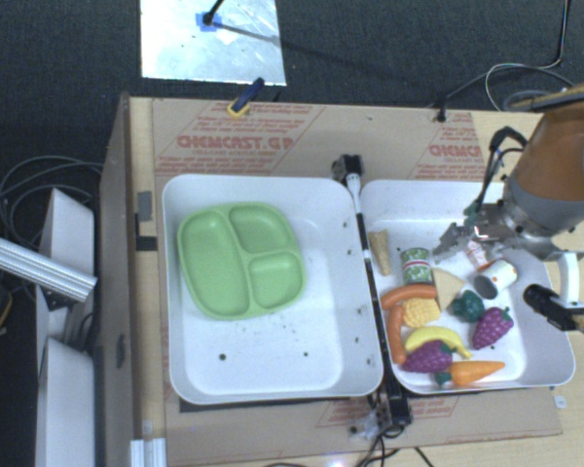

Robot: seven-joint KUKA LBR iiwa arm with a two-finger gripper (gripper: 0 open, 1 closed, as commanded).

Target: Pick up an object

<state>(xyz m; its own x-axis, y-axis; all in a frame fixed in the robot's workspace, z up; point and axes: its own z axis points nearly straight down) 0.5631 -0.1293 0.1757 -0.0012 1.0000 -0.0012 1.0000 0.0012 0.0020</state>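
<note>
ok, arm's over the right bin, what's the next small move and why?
Probably a short descent toward the pile. The gripper hangs over the right bin near the green can, with nothing visible between its fingers. The toy food, such as the banana, the carrot and the grapes, lies just in front of it, so lowering onto the nearest piece seems most promising.

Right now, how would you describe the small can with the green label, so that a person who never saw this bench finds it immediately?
Look at the right white bin, the one crowded with toy food. In its upper part, beside the central divider, stands a small can just above the orange hot dog. It is the only cylinder with a green label and a pale top; its neighbours are soft-coloured fruit and vegetables.
</note>
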